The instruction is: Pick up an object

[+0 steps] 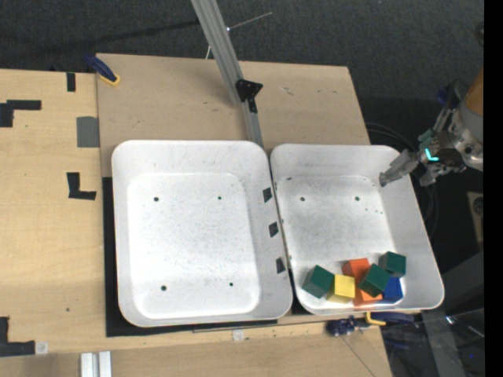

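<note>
Small coloured blocks: a cluster of cube-like pieces lies in the near right corner of the right-hand shallow white bin (409, 210), all close together and touching or nearly touching.
Dark green cube at the cluster's left (318, 280): sits at the left end, just beside the yellow cube (343, 287).
Orange block (357, 268): behind the yellow cube, in the middle of the group; a second orange piece (366, 296) peeks out near the front rim.
Green cubes on the right: one (376, 279) in the middle of the pile, another (394, 263) at the far right, tilted.
Blue cube (392, 290): at the right front, against the bin's near wall.
End effector (409, 169): at the far right rim of the right-hand bin, above its upper right corner, well apart from the block cluster.
Finger state: the two dark fingers (392, 171) look spread apart, with nothing between them.
Arm (474, 124): enters from the right edge, with a teal light near the wrist.
Left-hand shallow white bin (126, 210): beside the right one, their long sides touching.
Surface (299, 108): light wood, carrying both bins on a black mat.
Grey metal pole (220, 38): runs at a slant from the top edge down to the gap between the bins.
</note>
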Available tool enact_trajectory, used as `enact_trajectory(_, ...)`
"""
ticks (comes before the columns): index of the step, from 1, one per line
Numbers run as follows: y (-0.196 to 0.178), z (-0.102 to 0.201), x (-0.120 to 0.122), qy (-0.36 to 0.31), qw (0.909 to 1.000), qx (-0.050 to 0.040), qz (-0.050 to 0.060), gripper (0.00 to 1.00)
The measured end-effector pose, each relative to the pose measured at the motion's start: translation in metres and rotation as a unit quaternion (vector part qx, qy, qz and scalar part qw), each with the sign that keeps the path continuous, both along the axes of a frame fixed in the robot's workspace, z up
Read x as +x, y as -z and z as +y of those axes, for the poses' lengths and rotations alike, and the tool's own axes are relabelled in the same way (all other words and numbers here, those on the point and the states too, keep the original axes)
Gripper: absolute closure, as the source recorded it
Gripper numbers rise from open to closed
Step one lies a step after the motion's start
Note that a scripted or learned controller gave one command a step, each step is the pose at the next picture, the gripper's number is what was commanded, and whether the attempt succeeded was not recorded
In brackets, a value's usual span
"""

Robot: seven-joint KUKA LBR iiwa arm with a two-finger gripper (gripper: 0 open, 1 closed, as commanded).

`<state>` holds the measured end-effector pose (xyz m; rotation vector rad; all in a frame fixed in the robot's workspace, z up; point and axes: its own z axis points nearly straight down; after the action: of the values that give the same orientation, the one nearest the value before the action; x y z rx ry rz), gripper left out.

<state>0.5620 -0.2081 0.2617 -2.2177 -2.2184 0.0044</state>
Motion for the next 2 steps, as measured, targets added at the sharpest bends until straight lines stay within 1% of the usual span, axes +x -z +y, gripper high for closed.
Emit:
enact_trajectory(1,-0.002,0.000,0.001,-0.001,1.0000,-0.0007,-0.002,0.00)
enact_trajectory(2,0.062,0.000,-0.004,0.000,1.0000,-0.0002,0.001,0.00)
